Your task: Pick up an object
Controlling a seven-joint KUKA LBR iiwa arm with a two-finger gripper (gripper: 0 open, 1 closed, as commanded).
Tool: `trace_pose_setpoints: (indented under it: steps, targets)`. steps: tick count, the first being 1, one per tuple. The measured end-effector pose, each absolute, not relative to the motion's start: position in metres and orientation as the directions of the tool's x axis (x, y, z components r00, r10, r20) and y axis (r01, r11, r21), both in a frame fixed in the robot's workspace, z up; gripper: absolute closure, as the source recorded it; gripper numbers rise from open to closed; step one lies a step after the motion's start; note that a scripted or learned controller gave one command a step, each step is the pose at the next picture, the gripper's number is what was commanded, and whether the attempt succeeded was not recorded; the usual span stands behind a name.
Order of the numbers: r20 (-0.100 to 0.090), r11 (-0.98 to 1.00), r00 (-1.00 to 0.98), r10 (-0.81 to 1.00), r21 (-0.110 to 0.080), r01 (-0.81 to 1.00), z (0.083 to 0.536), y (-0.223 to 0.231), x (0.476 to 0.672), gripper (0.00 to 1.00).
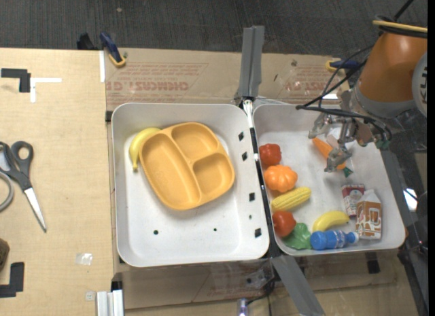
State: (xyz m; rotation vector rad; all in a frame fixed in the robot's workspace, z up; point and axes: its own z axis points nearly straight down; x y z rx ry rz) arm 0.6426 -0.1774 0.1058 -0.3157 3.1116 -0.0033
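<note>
Orange carrot beneath metal pincer, grip state unclear, glossy white bin.

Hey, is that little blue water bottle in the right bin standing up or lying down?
Lying down. The blue bottle rests on its side along the near wall of the right bin, beside the banana.

Hand over a toy carrot in the right bin; left bin bearing a yellow divided plate.
</note>
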Motion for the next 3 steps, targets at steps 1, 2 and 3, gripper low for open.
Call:
trace_pose_setpoints:
  steps: [1,2,3]
  targets:
    - [-0.006,0.989,-0.989,-0.145,0.0,-0.145,0.094,-0.178,0.639,0.0]
    - [-0.013,0.989,-0.989,-0.145,-0.002,-0.145,0.105,-0.178,0.641,1.0]
    - [-0.013,0.989,-0.989,-0.145,-0.002,-0.145,0.105,-0.178,0.641,0.0]
